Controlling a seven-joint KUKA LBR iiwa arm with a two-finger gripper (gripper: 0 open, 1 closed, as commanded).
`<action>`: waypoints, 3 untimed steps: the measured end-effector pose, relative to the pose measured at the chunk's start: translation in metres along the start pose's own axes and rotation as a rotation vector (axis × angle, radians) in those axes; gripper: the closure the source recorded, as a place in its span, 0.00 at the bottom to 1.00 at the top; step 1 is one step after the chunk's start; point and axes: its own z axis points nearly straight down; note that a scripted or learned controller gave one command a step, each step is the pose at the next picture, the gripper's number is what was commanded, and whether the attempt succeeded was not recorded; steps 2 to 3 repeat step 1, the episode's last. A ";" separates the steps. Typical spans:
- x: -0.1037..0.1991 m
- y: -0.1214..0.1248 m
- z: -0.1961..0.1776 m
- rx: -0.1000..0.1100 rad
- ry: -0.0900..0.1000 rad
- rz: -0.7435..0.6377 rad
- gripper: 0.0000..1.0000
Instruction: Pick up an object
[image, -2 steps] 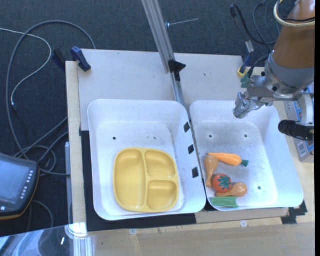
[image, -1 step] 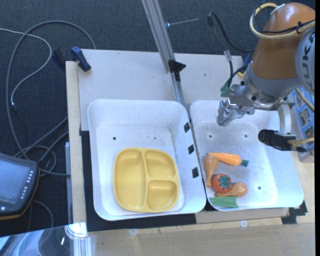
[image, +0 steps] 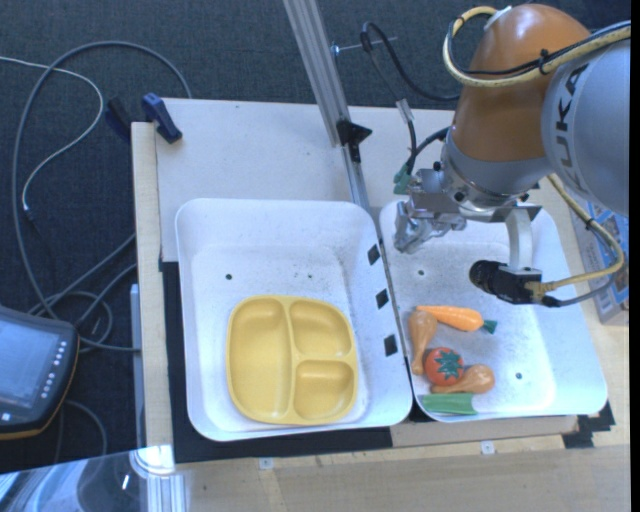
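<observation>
Nearest the lens, so kinda the anchor for everything, the left bin (image: 200, 330) is seen with a yellow divided plate (image: 293, 358) laid flat in it toward 6 o'clock. Next in size, the right bin (image: 570, 370) is found beside it, touching along the middle edge, and the pickable stuff is clustered at its 7 o'clock corner: an orange carrot (image: 452, 317) lying crosswise, a tan drumstick-looking piece (image: 421, 336) just beside it, a red tomato (image: 444, 365) below that, an orange lump (image: 478, 379) touching the tomato, and a green pod (image: 447, 403) right against the rim. The arm (image: 520, 95) is hung over the bin's 12 o'clock end, and the gripper (image: 408, 235) is parked at about 10 o'clock of that bin, well apart from the pile. Nothing is seen between the fingers, but how wide they're set honestly can't be told from this angle. So the approach step is judged to be in hand, with no grasp made yet. For the next move, the gripper would need to be carried toward 6 o'clock, lined up over one piece (the carrot looks least crowded), then lowered and closed.
</observation>
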 end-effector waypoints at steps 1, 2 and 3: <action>0.043 -0.005 0.016 0.001 -0.001 0.002 1.00; 0.043 -0.005 0.016 0.001 -0.001 0.002 1.00; 0.043 -0.005 0.016 0.001 -0.001 0.002 1.00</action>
